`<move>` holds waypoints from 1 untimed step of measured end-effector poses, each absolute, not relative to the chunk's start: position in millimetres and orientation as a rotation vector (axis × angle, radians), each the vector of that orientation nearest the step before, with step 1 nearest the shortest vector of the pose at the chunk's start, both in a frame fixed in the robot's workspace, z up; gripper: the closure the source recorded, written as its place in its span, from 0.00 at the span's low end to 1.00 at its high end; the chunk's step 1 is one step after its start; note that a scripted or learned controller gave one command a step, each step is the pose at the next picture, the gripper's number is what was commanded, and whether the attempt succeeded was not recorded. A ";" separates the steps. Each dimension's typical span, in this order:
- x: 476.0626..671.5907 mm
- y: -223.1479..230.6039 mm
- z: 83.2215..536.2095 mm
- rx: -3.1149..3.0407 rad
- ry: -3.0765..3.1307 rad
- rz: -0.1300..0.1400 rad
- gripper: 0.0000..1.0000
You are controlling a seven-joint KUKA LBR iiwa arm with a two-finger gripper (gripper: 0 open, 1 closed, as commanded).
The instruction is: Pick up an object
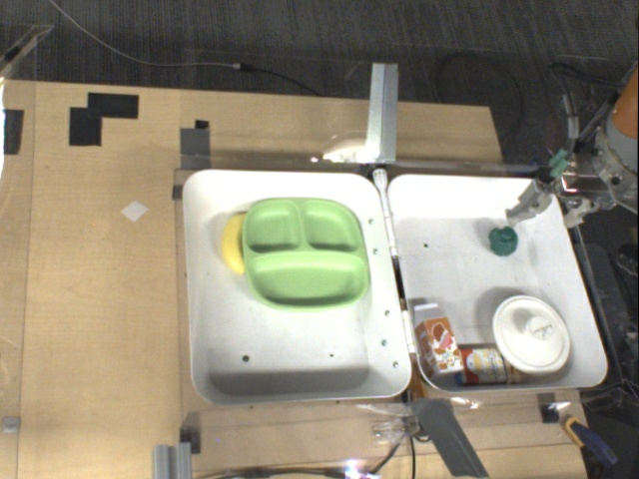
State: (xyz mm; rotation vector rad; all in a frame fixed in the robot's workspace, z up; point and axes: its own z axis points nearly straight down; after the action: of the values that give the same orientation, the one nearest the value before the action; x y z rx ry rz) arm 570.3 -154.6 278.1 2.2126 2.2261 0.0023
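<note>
The left bin [215, 297] holds a green divided plate [303, 250] over a yellow thing [232, 245]; the right bin [449, 208] holds a teal object [503, 239], white bowl [531, 332], carton [436, 344] and can [483, 365]; the end effector [527, 206] hovers above the teal object.

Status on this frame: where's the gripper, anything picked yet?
Gripper at right bin's far edge, nothing between its fingers. Small teal object just below it, untouched. Nothing in between.

- One fixed camera, mounted above the bench [90, 317], looking down at a slant.
- Distance moderate: both white bins fit whole, left bin [215, 297], right bin [449, 218].
- Dark floor [250, 18] along the top; arm [609, 158] at right edge.
</note>
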 end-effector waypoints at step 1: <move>589.9 -173.8 177.9 2.305 2.131 0.002 0.00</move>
State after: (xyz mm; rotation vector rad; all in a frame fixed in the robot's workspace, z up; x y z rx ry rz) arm 589.9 -173.8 177.9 2.3054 2.1315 0.0017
